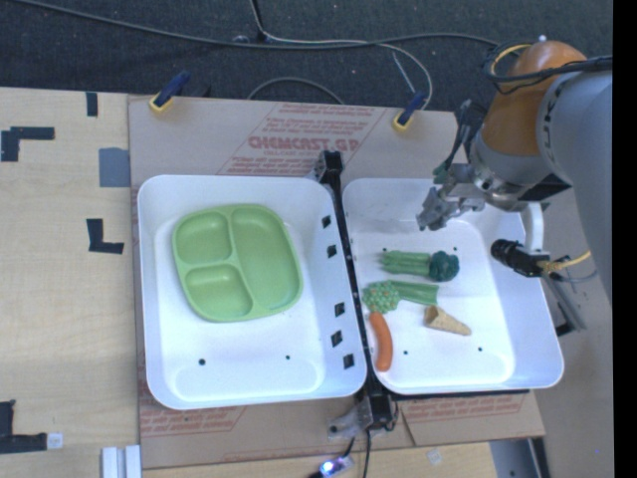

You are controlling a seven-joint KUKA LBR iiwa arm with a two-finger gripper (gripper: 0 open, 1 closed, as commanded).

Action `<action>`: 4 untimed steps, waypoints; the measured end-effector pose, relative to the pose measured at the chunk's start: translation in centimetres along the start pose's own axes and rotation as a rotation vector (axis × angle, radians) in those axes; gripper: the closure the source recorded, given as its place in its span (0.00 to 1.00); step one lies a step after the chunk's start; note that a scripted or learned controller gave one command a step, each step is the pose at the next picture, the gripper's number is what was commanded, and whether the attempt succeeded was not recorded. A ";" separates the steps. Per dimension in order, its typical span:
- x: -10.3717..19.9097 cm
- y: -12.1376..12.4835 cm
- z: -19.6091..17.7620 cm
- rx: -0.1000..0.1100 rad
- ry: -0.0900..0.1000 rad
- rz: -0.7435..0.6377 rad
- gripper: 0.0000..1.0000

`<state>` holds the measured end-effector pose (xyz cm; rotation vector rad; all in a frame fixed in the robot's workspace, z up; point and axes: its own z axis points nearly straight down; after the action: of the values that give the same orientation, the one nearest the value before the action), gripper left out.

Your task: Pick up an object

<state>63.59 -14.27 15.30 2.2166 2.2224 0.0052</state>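
The right bin (498, 366) holds a dark green broccoli piece (420, 263), a lighter green broccoli piece (396, 294), an orange sausage-shaped toy (381, 341) and a tan wedge (446, 320). My gripper (435, 215) hangs over the bin's far part, just above the dark green broccoli and apart from it. Nothing shows between its fingers. The view does not tell how they stand.
The left bin (169, 366) holds a green divided plate (237, 261). A black divider with clips (338, 267) runs between the bins. Cables (299, 38) lie on the dark floor beyond the bench. Yellow clamps (169, 90) hold the cardboard sheet.
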 end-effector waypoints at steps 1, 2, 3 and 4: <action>0.1 -0.6 -4.6 0.001 0.000 0.001 1.00; 0.2 -0.5 -8.4 0.001 0.000 0.001 1.00; 5.1 -0.8 -8.8 0.005 0.001 -0.003 1.00; 10.6 -2.5 -7.6 0.008 0.001 -0.003 1.00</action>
<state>61.06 -3.70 22.92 2.2177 2.2301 -0.0032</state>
